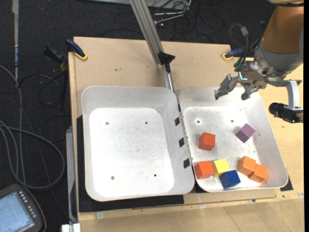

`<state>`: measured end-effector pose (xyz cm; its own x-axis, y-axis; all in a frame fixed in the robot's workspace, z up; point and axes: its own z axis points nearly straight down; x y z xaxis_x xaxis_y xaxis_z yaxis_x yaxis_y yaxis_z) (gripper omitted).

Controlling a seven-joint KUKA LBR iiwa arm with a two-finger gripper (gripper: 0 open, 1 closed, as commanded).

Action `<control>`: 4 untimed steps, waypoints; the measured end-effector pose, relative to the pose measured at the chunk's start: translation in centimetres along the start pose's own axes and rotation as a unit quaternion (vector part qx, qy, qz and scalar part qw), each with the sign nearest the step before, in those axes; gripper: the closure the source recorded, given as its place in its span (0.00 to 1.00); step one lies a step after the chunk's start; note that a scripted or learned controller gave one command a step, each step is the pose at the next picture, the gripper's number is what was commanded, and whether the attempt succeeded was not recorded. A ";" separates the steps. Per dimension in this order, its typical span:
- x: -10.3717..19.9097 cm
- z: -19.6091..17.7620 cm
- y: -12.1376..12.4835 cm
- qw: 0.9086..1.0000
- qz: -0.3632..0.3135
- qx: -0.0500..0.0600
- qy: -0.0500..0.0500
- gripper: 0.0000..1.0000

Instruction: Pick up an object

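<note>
Blue cube [230, 179] at right bin [270, 124] front, claw [235, 90] open above

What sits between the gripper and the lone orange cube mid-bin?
Nothing: camera view shows bare white bin floor between the gripper and the orange cube.

From my seat the arm [285, 28] runs off the top and right edges, so I see just its wrist end. A grey screen [17, 209] at bottom left is cut by the frame corner. The orange block [259, 173] at the right bin's [270, 129] near corner lies partly behind its neighbour [247, 165].
</note>
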<state>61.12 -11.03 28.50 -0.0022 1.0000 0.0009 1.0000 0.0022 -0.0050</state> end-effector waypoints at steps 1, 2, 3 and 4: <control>0.0 -0.2 0.1 1.000 0.000 -0.002 -0.001 0.00; 0.6 4.8 -0.8 1.000 0.001 0.000 0.000 0.00; -0.1 9.4 -0.6 1.000 0.002 0.000 -0.001 0.00; -0.2 15.1 0.3 1.000 0.001 0.001 0.000 0.00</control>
<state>61.36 -11.18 13.38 0.0005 1.0000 0.0005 1.0000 -0.0005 -0.0062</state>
